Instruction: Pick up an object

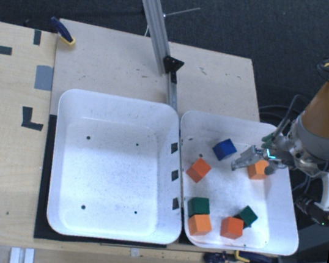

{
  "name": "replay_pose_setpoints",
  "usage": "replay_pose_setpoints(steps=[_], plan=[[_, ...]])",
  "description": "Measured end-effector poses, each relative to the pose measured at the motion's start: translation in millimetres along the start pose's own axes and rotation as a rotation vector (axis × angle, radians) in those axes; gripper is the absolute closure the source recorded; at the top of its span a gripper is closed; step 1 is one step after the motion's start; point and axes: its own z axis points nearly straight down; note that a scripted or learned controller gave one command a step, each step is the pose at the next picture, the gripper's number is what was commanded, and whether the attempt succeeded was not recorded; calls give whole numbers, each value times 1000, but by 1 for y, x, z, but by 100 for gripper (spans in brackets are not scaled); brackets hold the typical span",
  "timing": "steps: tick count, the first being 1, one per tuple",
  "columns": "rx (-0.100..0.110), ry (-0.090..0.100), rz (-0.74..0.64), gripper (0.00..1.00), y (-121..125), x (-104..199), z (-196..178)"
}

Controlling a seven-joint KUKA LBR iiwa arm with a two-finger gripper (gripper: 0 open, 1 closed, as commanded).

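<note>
My gripper (256, 165) is low over the upper right part of the right bin (276, 238). It is open, with one grey finger (241, 161) pointing left. A small orange block (258, 170) lies on the bin floor just under the gripper, between its fingers and not lifted. A blue block (225, 148) sits a little to the left of that finger. Further left is another orange block (198, 170). Along the bin's near side lie a green block (198, 205) touching an orange block (200, 224), a red-orange block (231, 227), and a dark green block (248, 215).
The left bin (63, 143) adjoins the right bin along a shared rim with black clips. A slanted metal pole (158, 25) runs from the top down to the bins' far junction. Cables and the arm's body crowd the right side.
</note>
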Motion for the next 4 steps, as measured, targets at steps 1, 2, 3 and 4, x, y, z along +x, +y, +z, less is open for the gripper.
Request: replay_pose_setpoints(steps=[1,2,3,4], plan=[[-4,-1,-2,0,1,0,-2],[3,0,0,0,-5,-4,60],[1,-1,0,0,4,-7,112],[-2,-2,-1,0,3,-6,157]])
